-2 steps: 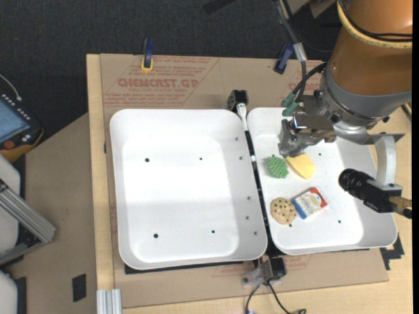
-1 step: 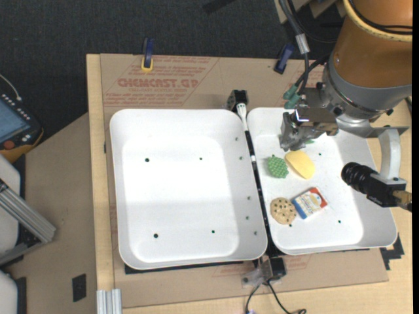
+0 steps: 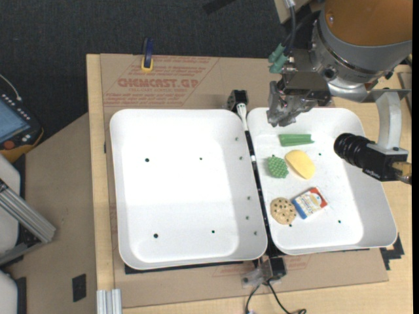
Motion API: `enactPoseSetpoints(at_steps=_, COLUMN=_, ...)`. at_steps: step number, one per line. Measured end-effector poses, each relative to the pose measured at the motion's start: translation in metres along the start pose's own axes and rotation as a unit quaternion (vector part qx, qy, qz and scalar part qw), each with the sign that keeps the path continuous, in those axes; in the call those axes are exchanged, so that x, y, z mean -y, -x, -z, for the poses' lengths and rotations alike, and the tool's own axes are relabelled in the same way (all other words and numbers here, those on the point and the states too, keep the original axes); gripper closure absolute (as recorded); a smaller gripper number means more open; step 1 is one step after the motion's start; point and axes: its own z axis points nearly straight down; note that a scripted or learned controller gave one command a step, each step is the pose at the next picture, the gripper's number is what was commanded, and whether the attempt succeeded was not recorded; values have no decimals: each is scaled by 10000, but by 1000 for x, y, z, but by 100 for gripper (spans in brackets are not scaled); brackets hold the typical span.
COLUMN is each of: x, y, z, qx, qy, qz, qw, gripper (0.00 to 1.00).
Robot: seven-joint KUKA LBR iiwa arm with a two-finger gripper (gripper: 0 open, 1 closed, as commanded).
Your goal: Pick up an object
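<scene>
The right bin (image 3: 366, 231) holds a flat green bar (image 3: 295, 139), a yellow rounded piece (image 3: 300, 163), a green dimpled ball (image 3: 277, 167), a round speckled cookie (image 3: 282, 210) and a small blue, red and white packet (image 3: 308, 203). My gripper (image 3: 283, 115) hangs over the bin's far left corner, just above and left of the green bar. Nothing shows between its fingers.
The left bin (image 3: 131, 175) lies beside the right one, and a black hinge strip (image 3: 251, 156) runs between them. A black cylindrical fixture (image 3: 359, 151) juts over the right bin's right side. Brown cardboard (image 3: 163, 77) lies under both bins.
</scene>
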Motion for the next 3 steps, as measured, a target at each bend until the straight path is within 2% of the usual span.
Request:
enactPoseSetpoints(at_steps=1, x=3, y=123, z=-99, qx=34, qy=-106, qz=-101, qw=9999, gripper=100)
enactPoseSetpoints(at_steps=2, x=4, y=80, z=-166, qx=14, qy=-103, qz=-14, qw=9999, gripper=100)
enactPoseSetpoints(at_steps=3, x=1, y=42, z=-92, qx=8, qy=-10, qz=-6, qw=10000, gripper=100)
